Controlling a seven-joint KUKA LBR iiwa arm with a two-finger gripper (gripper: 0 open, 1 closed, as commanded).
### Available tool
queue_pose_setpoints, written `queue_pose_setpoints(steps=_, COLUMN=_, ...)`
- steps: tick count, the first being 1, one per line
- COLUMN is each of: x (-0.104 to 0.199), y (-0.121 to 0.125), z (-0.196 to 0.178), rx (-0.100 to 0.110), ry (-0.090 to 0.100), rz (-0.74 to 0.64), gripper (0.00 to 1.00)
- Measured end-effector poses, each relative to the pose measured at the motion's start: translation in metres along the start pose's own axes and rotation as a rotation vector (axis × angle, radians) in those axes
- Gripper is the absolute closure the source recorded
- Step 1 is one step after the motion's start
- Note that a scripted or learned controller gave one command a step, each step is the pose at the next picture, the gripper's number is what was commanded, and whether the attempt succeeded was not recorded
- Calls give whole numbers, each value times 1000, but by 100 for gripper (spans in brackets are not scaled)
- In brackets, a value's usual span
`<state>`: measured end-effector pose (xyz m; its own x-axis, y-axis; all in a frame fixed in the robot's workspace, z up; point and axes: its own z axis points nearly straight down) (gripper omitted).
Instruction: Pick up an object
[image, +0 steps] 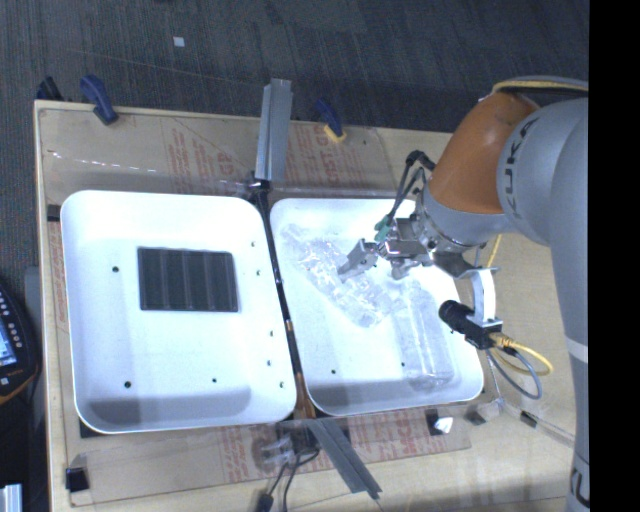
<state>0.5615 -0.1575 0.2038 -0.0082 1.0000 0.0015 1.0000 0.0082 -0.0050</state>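
My gripper (378, 266) hangs over the upper middle of the right bin (330, 400), fingers spread open with nothing between them. Just below and to its left lies a heap of crumpled clear plastic (325, 268), reaching from the bin's back left toward its centre. A clear plastic bottle (424, 340) lies lengthwise along the bin's right side, below the gripper. In the left bin (100, 380) a dark grey ridged rectangular block (188, 279) lies flat, far from the gripper.
The arm's grey and orange body (500, 160) overhangs the right bin's back right corner. A black fitting with a yellow cable (480, 330) sits at that bin's right rim. Metal bars (273, 130) mark the divide between bins, and blue clamps (100, 100) hold the bench's back edge.
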Motion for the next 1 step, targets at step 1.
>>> queue_pose_setpoints(steps=1, x=-21, y=7, z=40, rx=4, ry=1, rz=269, gripper=0)
